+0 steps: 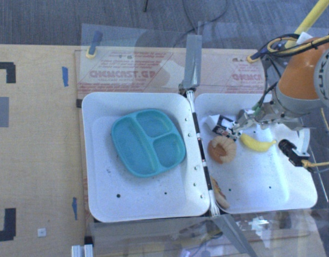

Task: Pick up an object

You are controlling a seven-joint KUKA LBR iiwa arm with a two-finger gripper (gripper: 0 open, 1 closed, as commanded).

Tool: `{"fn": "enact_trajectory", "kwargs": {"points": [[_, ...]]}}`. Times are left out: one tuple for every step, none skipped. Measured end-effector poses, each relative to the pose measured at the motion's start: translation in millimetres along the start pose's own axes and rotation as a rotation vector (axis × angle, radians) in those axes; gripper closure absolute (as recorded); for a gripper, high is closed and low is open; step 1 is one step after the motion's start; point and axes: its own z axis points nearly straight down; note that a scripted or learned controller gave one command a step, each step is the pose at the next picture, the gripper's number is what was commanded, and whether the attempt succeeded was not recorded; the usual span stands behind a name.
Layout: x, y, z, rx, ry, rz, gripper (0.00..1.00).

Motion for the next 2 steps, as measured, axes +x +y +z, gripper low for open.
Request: {"fn": "enact_trajectory", "kwargs": {"points": [[-0.3,-17.4,5.9,-0.022,-0.007,-0.057,0.00],[-1.3,-20.9,6.0,-0.021,-0.010,-0.093,0.00]]}}
